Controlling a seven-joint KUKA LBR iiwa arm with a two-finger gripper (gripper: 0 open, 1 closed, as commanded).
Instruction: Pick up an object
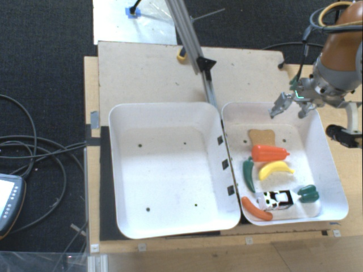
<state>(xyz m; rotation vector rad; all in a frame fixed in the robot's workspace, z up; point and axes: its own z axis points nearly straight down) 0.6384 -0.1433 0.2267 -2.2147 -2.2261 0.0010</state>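
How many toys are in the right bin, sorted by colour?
Tan: 1, toast slice
Orange: 2, carrot and sausage
Yellow: 1, banana
Green: 2, pepper and small green piece
Black and white: 1, cow
Total: 7

Looks like a robotics lab / test cell, not a home or shop. Evidence: industrial arm (340,50) w/ orange band at a plain board bench (147,72), two shallow white bins (122,118) side by side, loose black cables (39,152) over dark carpet (45,38), and a handheld control pendant (8,200) at the left edge. Also a slanted metal pole (187,27) over the bench, and plastic toy food (271,169) in the right bin as test pieces.
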